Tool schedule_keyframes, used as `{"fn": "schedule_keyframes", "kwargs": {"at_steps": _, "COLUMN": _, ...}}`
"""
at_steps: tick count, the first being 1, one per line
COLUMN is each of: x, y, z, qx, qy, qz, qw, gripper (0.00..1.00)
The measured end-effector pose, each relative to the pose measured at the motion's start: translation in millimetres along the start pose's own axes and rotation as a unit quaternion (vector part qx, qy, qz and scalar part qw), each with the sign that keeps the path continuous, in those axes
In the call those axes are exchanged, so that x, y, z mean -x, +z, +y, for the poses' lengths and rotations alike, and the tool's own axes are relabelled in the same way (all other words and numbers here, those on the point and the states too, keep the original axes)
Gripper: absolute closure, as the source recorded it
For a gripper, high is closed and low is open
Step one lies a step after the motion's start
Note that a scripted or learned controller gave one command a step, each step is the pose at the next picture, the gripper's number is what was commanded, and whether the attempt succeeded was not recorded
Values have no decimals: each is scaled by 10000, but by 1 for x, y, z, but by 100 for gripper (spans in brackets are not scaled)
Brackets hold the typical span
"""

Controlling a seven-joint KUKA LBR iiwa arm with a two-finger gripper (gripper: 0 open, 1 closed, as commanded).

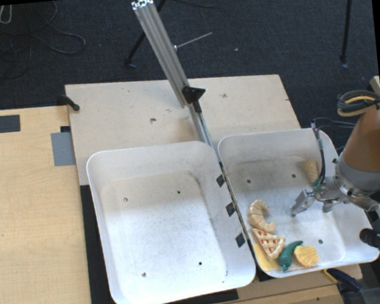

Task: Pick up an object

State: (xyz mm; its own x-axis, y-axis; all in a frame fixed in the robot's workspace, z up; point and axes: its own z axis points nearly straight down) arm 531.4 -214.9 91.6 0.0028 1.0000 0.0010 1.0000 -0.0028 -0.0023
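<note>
Gripper (302, 203), apparently empty, over right bin (270, 147).

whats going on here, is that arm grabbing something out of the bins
A grey arm with an orange band reaches in from the right over the right bin. Its gripper hovers low near the bin's middle, with nothing visibly between its fingers. The objects sit along the bin's edges: a tan croissant-like piece, a red-and-white wedge, a green piece and a yellow ridged piece near the front, plus a small tan item on the far right. The left bin sits alongside.
</note>
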Motion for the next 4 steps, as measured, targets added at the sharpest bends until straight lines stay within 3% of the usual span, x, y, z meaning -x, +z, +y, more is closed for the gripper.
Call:
{"fn": "schedule_keyframes", "kwargs": {"at_steps": 1, "x": 1, "y": -10, "z": 0, "qx": -1, "qy": 22, "qz": 6, "qw": 10000, "gripper": 100}}
{"fn": "schedule_keyframes", "kwargs": {"at_steps": 4, "x": 2, "y": -181, "z": 4, "qx": 29, "qy": -23, "qz": -13, "qw": 10000, "gripper": 100}}
